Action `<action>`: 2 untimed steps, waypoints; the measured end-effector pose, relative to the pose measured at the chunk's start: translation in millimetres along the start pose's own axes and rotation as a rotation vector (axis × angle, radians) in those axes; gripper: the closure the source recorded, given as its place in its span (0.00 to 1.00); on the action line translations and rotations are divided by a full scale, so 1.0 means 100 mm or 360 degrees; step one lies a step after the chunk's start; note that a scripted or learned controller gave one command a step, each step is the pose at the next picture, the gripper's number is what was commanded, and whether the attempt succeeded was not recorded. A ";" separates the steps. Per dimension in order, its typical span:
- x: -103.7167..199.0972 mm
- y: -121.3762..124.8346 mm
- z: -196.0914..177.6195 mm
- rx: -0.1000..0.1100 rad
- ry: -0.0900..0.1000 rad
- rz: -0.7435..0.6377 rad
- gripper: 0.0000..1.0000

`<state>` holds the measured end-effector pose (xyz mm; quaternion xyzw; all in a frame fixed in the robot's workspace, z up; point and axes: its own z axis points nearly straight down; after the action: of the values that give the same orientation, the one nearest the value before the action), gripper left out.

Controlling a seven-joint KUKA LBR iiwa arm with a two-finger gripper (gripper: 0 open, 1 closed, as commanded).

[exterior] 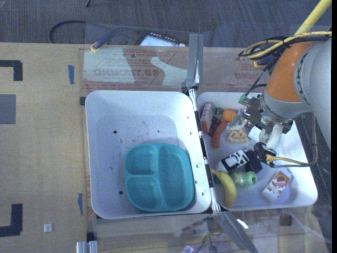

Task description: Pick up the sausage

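The tabletop [42, 141] carries two shallow white bins side by side. The left bin [100, 115] holds a teal divided plate [158, 178] in its lower right part. The right bin [308, 191] holds the small items. The sausage [206, 111], a reddish-brown elongated piece, lies at the upper left corner of the right bin, close against the wall it shares with the left bin. Just beside it, lower and to the right, lies a red and dark elongated item [215, 126], and to the right of that an orange carrot [229, 115]. A pale wedge-shaped food item [237, 135] lies below the carrot. A banana [227, 186] lies at the lower left of the right bin, touching a green item [245, 179]; a small white carton [277, 185] with red print sits at the lower right. The arm enters from the right, and the hand [268, 133] is over the middle of the right bin, well apart from the sausage. Whether the hand is open or closed cannot be told, and nothing is seen held in it.
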<state>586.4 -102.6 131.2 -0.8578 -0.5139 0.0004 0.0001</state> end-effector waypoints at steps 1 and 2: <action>0.15 0.05 0.45 -0.0003 0.0001 -0.0060 0.00; 0.15 0.05 0.45 -0.0003 0.0001 -0.0061 0.00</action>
<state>597.4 -91.5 86.5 -0.8479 -0.5302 -0.0004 -0.0007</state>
